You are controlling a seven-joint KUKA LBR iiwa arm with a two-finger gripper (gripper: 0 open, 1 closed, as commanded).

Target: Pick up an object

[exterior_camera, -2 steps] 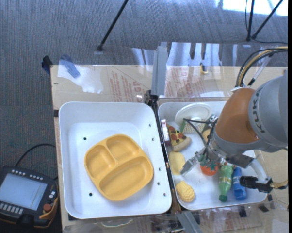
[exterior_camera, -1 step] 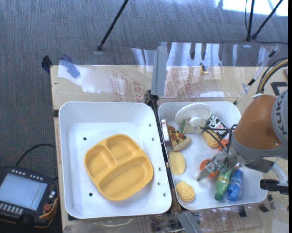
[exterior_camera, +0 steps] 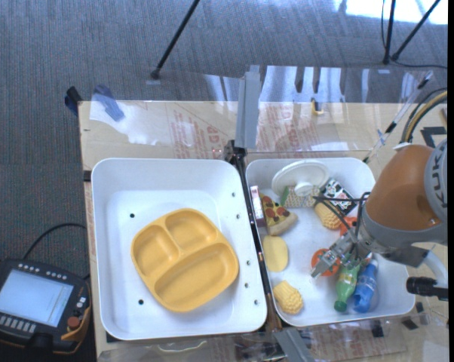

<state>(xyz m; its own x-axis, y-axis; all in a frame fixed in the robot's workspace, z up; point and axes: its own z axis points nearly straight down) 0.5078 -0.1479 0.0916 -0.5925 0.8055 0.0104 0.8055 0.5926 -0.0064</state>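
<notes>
Now gripper is hovering low in rt bin — near green bottle & blue bottle — grip state: can't tell.

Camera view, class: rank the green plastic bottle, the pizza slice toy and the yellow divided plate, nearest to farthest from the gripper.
1. Green plastic bottle, just beside the gripper, right bin.
2. Pizza slice toy, right bin's left side.
3. Yellow divided plate, left bin.
</notes>
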